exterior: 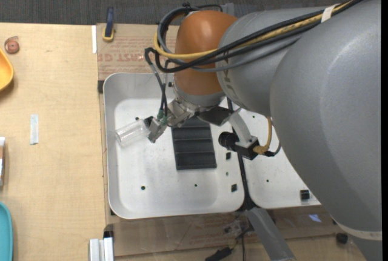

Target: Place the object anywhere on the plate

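Note:
A small clear plastic piece [128, 132] lies on its side on the floor of the left white bin [115, 193], near the bin's left wall. My gripper [155, 130] hangs from the orange wrist band right at the clear piece's right end, touching or nearly touching it. A black ridged rectangular plate [195, 148] lies flat in the middle of the same bin, just right of the gripper. Its upper edge is hidden under the wrist. The grey arm covers the whole right side of the view.
The right bin [279, 196] is mostly hidden by the arm, with a small dark item [305, 195] near its front. On the wooden bench at left are an orange object [3, 72], a small round disc [11, 45] and a white strip [34, 129]. A blue clamp [109, 23] sits behind the left bin.

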`<state>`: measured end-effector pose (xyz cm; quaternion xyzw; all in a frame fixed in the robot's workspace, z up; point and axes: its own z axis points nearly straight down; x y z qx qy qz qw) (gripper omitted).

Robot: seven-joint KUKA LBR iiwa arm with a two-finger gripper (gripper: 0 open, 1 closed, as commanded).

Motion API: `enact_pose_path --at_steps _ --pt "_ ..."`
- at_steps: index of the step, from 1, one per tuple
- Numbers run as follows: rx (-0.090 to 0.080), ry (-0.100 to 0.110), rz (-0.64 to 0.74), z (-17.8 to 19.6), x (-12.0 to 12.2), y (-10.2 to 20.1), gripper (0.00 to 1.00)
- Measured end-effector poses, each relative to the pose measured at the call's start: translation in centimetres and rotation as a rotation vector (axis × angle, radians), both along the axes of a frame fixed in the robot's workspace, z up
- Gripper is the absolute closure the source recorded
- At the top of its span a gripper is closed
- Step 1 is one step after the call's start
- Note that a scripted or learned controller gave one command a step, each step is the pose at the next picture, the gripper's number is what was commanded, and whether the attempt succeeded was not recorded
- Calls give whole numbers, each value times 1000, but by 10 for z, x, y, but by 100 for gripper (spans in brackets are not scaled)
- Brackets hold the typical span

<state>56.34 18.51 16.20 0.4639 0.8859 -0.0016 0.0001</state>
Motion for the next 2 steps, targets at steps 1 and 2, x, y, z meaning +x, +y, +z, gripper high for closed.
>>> enact_pose_path --at_steps 1,2 --pt "0 -1 -170 -62 84 18 0" --pt "-1 -1 -474 -71 95 27 0"
